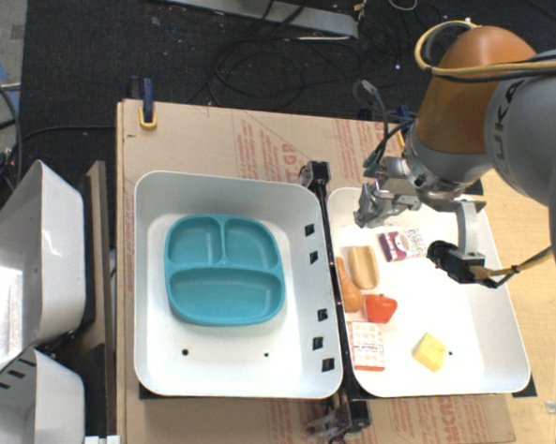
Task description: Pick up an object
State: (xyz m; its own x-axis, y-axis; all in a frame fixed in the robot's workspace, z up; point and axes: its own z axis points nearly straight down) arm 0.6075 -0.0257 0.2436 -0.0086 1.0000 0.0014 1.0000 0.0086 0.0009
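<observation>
— where's the hand (380, 206)?
— over the right shallow white bin (494, 370), above a small pink-and-white packet (402, 244); its grip i can't tell.
— the packet?
— flat, beside a tan bread roll (363, 266).

teal divided plate (224, 269), left bin (152, 284)

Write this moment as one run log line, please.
end effector: above right bin, far end | grasp: none seen | nearest: snack packet | left bin: teal tray

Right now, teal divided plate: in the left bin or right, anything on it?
Left bin. The teal plate lies flat, right side up, its three compartments bare.
</observation>
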